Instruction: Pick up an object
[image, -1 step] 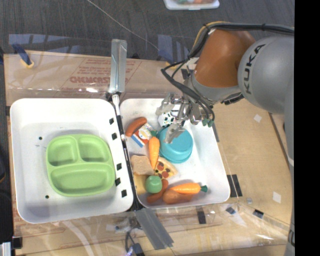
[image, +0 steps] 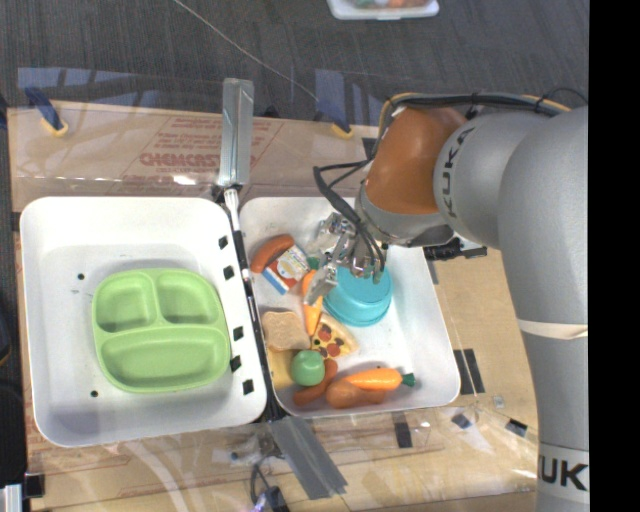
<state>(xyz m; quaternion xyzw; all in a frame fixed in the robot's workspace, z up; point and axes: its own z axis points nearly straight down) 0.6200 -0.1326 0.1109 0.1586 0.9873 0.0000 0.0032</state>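
The bulky smooth grey arm (image: 520, 200) hangs its metal gripper (image: 345, 262), fingers too cluttered to read, right over the round glossy blue cup (image: 362, 298), with a plump orange carrot (image: 372, 379) just below that cup.

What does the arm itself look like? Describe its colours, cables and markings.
The thick, rounded grey arm carries an orange band above the wrist. Black cables loop beside it. Black "KUKA" lettering marks the casing. The small metallic tool has thin fingers.

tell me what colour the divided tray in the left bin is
Light green. The divided tray shows clearly in the camera view, lying in the left bin.
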